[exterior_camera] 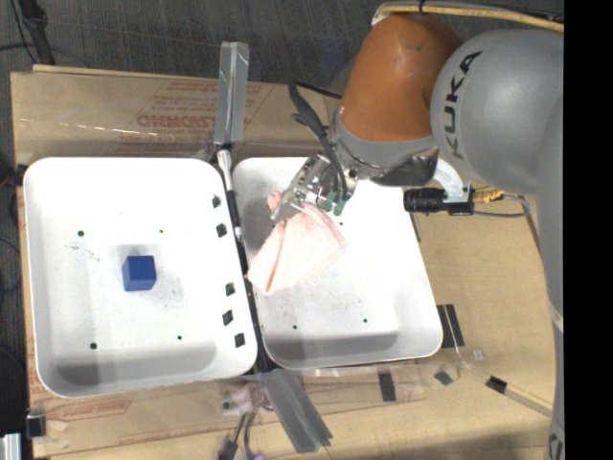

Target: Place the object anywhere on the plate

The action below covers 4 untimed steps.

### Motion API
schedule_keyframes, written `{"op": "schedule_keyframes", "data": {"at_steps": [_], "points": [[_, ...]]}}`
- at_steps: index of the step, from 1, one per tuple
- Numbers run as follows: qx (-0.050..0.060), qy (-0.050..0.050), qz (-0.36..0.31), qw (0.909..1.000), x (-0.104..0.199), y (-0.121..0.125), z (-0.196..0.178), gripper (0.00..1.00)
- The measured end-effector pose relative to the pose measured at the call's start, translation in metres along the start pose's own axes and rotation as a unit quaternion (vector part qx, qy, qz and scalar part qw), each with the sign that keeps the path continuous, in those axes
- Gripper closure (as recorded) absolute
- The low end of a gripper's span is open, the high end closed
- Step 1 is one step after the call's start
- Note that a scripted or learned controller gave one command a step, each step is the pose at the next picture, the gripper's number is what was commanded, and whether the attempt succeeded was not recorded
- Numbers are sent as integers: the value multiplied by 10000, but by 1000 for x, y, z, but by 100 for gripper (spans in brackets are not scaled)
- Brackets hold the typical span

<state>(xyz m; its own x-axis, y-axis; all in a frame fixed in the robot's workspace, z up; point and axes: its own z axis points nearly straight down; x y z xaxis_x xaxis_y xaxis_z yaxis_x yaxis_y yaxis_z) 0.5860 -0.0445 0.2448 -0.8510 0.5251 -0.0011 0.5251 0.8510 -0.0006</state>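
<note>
Camera view
Arm: the grey arm [498, 103] reaches in from the right, its orange band over the back edge of the right bin [383, 286].
Gripper: the gripper [321, 197] hangs over the back left part of the right bin, at the upper end of the pink plate [302, 252].
Claw state: cannot tell; it is small and dark against the wrist, and nothing blue shows in it.
Plate: it lies in the right bin, close to that bin's left wall. It looks smeared and slanted, and whether the gripper touches it cannot be told.
Object: the blue cube [140, 272] sits alone in the left bin [115, 199], left of centre and well apart from plate and gripper.
Progress: judging by this, the cube is not yet picked up.
Risk 1: the gripper may drag or tip the plate against the bin wall, leaving a slanted landing surface.
Risk 2: a cube released on a tilted plate would likely slide off.
Risk 3: the raised divide between the bins could snag a low crossing.
</note>
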Motion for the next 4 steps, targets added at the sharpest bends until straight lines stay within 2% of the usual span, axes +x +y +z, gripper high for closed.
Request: {"op": "schedule_keyframes", "data": {"at_steps": [1,2,4], "points": [[-8,-13,-2019,9794,12,46,12,100],[-10,-14,-2753,9614,28,99,1,100],[-7,-8,-2760,9611,64,207,10,100]]}}
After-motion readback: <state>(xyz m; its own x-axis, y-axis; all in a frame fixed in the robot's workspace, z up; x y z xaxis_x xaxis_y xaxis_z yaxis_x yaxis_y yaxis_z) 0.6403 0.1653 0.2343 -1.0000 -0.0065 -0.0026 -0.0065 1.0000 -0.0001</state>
